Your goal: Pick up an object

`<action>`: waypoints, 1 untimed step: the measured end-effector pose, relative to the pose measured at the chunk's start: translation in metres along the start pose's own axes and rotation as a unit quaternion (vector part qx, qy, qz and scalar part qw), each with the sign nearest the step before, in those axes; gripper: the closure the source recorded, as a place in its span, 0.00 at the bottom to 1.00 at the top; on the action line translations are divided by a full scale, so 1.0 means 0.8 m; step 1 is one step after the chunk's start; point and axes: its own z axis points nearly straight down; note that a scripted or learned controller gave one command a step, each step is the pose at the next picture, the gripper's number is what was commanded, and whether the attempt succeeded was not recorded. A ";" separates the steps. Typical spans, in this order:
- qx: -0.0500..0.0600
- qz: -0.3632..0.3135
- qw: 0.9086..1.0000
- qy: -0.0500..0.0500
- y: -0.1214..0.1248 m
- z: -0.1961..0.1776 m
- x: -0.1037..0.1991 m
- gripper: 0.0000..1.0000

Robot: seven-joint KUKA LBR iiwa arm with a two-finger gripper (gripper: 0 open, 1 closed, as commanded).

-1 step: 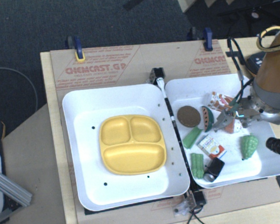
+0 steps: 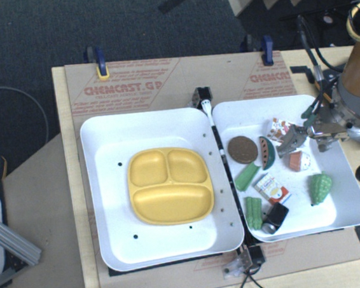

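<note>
— What lies under the gripper [image 2: 292, 137]?
— A small red-and-white block [image 2: 299, 160], just beside a watermelon slice [image 2: 267, 152] in the right bin [image 2: 355, 201]; whether the fingers are parted, I cannot tell.
— Any writing?
— "CHEMCAST GP" on the board [image 2: 129, 85].

Grey arm with an orange band

Metal end effector [image 2: 292, 138] of silver-grey parts; black cables [image 2: 311, 49] trail beside the orange band [image 2: 357, 80].

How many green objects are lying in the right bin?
3, plus a green-rimmed watermelon slice. One green piece lies near the bin's left wall, another below it, and a third toward the right side. The gripper may hide others.
</note>
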 end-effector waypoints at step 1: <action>0.004 0.002 1.000 -0.001 0.000 -0.006 -0.003 1.00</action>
